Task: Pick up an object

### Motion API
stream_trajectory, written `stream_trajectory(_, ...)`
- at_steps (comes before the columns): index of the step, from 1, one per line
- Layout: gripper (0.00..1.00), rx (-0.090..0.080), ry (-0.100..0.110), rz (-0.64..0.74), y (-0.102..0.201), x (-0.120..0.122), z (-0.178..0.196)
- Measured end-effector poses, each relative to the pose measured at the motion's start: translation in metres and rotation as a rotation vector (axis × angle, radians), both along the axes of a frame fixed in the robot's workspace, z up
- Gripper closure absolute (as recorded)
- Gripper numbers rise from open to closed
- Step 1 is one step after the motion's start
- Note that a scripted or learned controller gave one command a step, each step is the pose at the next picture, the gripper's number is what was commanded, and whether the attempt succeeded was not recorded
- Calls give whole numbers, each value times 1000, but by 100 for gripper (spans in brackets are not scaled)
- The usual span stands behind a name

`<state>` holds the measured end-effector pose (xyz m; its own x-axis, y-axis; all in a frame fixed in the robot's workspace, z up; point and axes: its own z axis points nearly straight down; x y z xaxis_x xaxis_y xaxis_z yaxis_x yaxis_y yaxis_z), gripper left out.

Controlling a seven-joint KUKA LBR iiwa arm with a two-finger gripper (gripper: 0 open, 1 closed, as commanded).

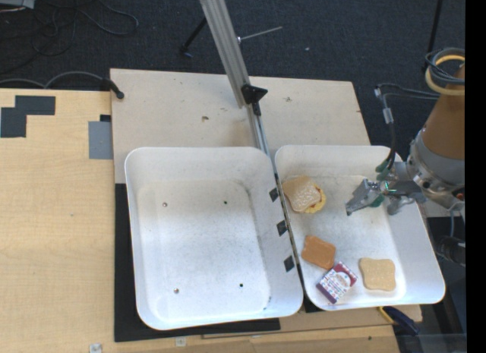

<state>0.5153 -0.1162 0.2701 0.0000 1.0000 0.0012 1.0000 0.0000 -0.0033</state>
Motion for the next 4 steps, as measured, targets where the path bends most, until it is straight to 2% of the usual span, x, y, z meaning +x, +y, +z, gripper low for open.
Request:
stream_trajectory(1, 0, 0, -1, -3, -1, 0, 0)
stream_trajectory(2, 0, 1, 5, -2, 9, 2, -49)
stream_trajectory(4, 0, 1, 6, -2, 6, 9, -171)
